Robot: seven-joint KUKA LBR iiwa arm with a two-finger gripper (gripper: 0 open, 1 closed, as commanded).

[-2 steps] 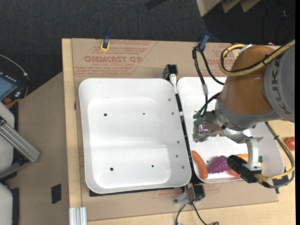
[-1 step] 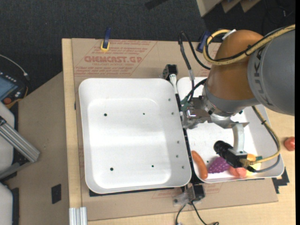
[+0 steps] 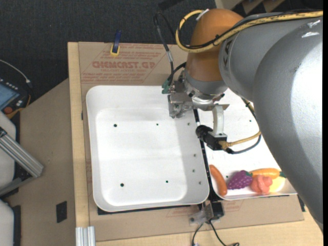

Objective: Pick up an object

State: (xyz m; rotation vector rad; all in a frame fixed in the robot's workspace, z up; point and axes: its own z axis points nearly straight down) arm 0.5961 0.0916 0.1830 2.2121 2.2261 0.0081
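Since I'm hanging over the left bin's [image 3: 102,137] far right corner, there's loads of bare white floor below and left of my gripper [image 3: 177,106]. Can't tell how my jaws stand. The right bin's [image 3: 241,122] near edge has one sausage [image 3: 218,180], one grape bunch [image 3: 239,179], one carrot [image 3: 266,172].

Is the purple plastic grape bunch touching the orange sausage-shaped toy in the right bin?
Apart. The camera view shows a thin strip of white bin floor between the purple plastic grape bunch and the orange sausage-shaped toy, which lies just left of it.
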